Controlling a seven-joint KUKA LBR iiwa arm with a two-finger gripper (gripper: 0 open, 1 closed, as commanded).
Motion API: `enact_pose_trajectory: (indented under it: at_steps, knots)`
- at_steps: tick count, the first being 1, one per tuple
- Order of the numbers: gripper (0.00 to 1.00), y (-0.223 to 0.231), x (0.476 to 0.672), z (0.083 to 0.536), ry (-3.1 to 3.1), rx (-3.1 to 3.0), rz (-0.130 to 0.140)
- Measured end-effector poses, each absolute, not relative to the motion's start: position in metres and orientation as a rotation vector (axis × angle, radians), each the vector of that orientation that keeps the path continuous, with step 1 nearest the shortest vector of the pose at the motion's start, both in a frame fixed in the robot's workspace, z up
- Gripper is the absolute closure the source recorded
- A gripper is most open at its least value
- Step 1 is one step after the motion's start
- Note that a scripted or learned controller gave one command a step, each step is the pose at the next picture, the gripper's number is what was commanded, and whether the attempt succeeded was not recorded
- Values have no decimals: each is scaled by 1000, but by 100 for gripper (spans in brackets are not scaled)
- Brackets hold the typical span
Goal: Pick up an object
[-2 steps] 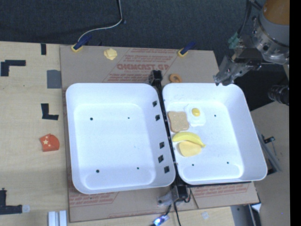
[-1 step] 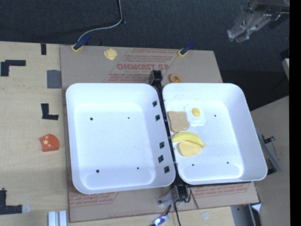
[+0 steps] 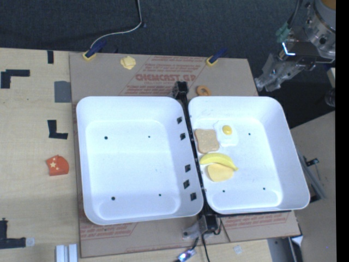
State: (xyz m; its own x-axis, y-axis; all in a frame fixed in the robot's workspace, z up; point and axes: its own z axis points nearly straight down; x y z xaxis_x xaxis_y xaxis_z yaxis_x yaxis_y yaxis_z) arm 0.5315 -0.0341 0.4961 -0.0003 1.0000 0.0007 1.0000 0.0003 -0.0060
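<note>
Hovering our hand [image 3: 272, 76] outside the right bin [image 3: 283, 146], grip state unclear, we judge it must next descend onto the banana [image 3: 218, 160].

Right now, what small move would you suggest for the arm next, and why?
Probably bring the pincer leftward and down over the right bin. It sits outside that bin's upper right corner, while the toast slice, fried egg and banana cluster near the bin's left wall.
</note>
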Motion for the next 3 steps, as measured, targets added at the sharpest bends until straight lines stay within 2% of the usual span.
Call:
enact_pose_trajectory:
  at_steps: [1, 2, 3]
  knots:
    - [100, 5, 481, 469, -2223, -2215, 5]
    - [100, -20, 524, 538, -2227, -2226, -7]
    - [100, -210, 526, 534, -2207, -2240, 7]
